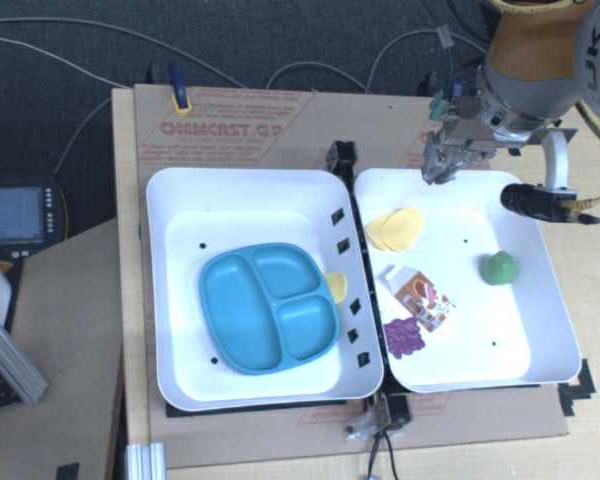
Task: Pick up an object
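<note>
Hovering over the right bin's (540, 268) far rim, the claw (438, 171) carries nothing, finger state unreadable; nearest pick, the yellow toy (395, 228), lies just toward the camera and slightly left.

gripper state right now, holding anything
Gripper: above the right bin's far edge, nothing seen between its fingers; open or closed cannot be told.
</note>
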{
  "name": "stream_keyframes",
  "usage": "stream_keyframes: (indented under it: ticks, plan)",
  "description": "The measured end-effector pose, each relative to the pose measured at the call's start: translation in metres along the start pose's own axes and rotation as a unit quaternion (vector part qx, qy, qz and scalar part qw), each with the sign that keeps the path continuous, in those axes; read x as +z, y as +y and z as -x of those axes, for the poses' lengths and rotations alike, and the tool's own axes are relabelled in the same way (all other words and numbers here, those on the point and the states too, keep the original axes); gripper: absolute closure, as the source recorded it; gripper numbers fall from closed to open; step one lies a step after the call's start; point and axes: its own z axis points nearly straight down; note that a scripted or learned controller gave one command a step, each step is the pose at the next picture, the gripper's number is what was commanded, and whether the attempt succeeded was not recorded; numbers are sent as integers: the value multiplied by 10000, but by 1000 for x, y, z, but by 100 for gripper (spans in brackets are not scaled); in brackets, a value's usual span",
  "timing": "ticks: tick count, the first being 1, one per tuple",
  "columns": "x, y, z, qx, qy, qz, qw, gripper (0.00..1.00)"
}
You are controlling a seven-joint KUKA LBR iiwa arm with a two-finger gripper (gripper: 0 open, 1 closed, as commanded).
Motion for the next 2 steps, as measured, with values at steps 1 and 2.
stream_keyframes:
  ticks: [1, 2]
  plan:
    - [12, 8, -48, 0, -2, -1, 10000, 100]
    - [18, 8, -103, -11, 3, -2, 10000, 100]
